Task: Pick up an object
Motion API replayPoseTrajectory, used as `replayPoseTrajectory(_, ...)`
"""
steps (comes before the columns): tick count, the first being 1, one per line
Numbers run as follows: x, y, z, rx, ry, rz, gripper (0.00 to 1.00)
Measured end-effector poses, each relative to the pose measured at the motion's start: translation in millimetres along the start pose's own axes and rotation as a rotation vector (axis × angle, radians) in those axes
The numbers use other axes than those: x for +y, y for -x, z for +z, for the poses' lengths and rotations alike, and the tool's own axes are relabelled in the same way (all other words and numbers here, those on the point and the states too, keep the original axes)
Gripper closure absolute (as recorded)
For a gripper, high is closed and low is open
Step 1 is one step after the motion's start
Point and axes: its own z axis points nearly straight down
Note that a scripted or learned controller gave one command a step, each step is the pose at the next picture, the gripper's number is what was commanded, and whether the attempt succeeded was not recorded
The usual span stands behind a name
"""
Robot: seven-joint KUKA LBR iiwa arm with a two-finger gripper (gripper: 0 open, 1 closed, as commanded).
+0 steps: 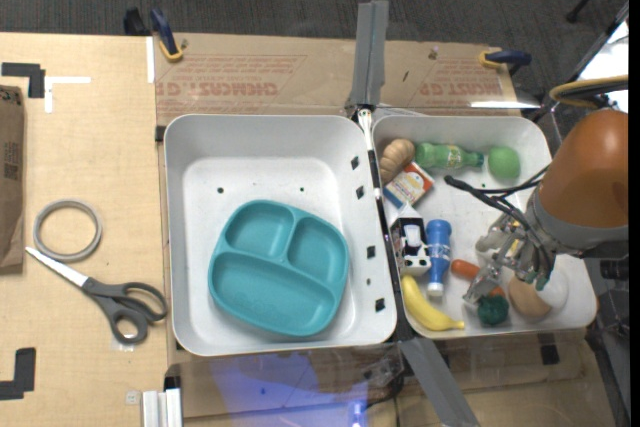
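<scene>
Over right bin [460, 120], near front corner: gripper [492, 277] low, reaching step. Jaws hard to see, cannot tell. Close by: green toy [491, 311], tan egg [527, 299]. Next: drop, squeeze, lift.

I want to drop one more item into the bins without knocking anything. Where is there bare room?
The left bin has bare floor along its far wall and left side, around the teal divided plate. The right bin is crowded: banana, blue bottle, green bottle and the gripper.
</scene>
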Motion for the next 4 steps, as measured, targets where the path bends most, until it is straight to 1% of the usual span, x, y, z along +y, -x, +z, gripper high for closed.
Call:
replayPoseTrajectory(1, 1, 1, -9, -0.002, 0.001, -0.003, 1.00)
replayPoseTrajectory(2, 53, 25, 1, 0.000, 0.000, -0.118, 1.00)
replayPoseTrajectory(3, 53, 25, 1, 0.001, 0.000, -0.119, 0.00)
replayPoseTrajectory(4, 53, -20, 1, 0.003, 0.000, -0.002, 0.00)
